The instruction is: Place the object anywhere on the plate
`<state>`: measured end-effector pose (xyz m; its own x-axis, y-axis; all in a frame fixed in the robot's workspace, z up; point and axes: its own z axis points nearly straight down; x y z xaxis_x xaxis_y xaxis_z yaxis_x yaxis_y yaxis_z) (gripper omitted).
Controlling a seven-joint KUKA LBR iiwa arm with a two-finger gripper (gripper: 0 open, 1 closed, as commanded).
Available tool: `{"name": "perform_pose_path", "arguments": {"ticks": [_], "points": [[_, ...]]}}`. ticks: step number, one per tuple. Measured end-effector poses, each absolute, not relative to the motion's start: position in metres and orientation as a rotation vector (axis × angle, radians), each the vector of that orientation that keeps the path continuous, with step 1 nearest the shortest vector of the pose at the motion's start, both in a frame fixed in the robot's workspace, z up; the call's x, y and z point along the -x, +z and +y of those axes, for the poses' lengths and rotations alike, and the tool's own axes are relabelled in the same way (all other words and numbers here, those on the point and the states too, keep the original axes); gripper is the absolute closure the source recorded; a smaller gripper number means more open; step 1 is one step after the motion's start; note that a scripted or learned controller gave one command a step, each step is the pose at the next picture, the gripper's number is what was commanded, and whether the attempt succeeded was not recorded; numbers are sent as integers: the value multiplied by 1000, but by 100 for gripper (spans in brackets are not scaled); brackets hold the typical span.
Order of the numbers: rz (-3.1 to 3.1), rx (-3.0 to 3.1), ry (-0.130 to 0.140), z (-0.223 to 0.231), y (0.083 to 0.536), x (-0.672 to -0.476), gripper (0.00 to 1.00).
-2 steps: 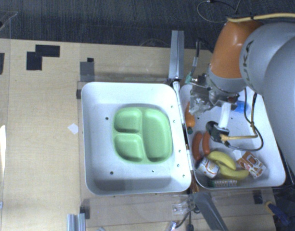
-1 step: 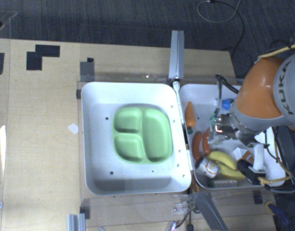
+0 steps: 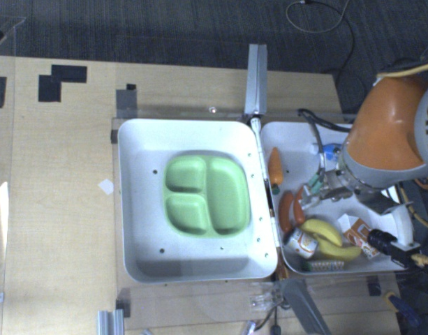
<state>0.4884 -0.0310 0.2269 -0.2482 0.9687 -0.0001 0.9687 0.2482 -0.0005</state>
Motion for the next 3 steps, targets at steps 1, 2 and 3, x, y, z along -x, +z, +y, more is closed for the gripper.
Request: {"name": "perform_pose_path", "arguments": {"ticks": [1, 2, 3], "points": [[-2697, 1606, 2, -37, 196, -488, 100], [-2875, 1265, 1, 70, 233, -488, 100], [-2897, 1205, 4, 115, 187, -487, 100]]}}
